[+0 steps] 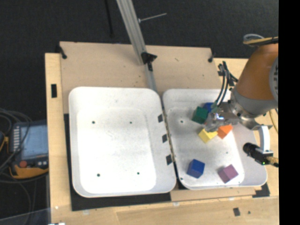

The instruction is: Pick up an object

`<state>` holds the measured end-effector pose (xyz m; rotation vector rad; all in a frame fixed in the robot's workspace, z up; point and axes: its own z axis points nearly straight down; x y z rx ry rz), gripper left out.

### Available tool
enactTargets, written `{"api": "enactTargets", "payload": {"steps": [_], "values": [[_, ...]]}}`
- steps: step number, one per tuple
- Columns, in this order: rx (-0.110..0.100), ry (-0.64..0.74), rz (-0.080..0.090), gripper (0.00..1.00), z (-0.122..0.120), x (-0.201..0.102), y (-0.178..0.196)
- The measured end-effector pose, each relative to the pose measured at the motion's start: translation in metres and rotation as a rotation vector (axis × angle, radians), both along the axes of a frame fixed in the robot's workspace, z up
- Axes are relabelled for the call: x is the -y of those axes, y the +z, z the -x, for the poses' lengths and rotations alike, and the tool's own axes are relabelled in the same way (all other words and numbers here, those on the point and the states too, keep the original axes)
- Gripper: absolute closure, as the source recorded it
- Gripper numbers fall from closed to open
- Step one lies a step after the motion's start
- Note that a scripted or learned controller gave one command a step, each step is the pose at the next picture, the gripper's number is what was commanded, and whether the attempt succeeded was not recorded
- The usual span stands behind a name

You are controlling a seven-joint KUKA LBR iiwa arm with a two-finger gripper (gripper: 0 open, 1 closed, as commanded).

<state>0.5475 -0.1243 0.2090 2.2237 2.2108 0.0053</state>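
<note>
Two shallow white bins with rounded corners and smooth, faintly speckled floors sit side by side on a pale wooden worktop (117, 62); the left bin (79, 125) shows a few small dark dots on its floor; the right bin (180, 172) holds a scatter of small, hard-edged blocks.

A dark blue cube (196, 168) lies near the front of the right bin, with a purple cube (228, 173) just to its right and apart from it; a green block (201, 115) sits further back, and a second blue block (209, 107) peeks out behind it, mostly covered; a yellow block (207, 135) and an orange block (225, 131) lie close together in the middle, seemingly touching.

The grey arm with its glossy orange band enters from the right and is cut off by the frame edge; its gripper (216, 118) hangs low over the cluster, between the green block and the orange one; the fingertips blur into cables and shadow, so I cannot tell whether it is spread or closed, or whether anything is caught in it.

A ribbed metal rail (133, 27) slants across the back of the worktop.
</note>
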Motion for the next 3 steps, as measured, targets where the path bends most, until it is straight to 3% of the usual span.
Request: {"api": "enactTargets", "payload": {"steps": [1, 3], "values": [[0.001, 0.009, 0.000, 1.00, -0.002, 0.001, 0.045], [-0.004, 0.014, -0.003, 1.00, -0.026, -0.100, 0.044]]}}
